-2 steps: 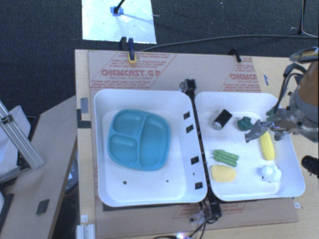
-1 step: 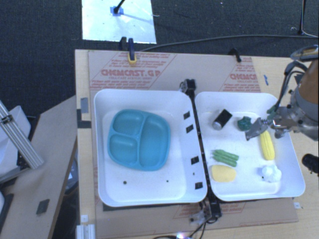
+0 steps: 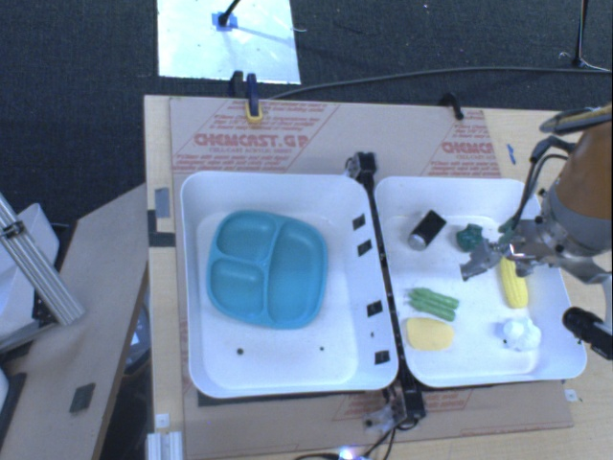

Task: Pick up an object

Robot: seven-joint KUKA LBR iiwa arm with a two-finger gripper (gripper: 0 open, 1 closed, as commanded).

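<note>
This looks like a robotics lab. Two white bins (image 3: 287,377) sit on a protective board (image 3: 326,132) printed "CHEMCAST GP", held by clamps (image 3: 251,99) at the far edge, with cables and dark carpet (image 3: 77,65) around.

You are looking down on a dark carpeted floor (image 3: 77,84) surrounding the bench. A pale square sheet (image 3: 226,27) is lying on it beyond the bench. Brown printed board (image 3: 316,132) is covering the benchtop, and grey furniture (image 3: 38,266) is standing at the left.
</note>
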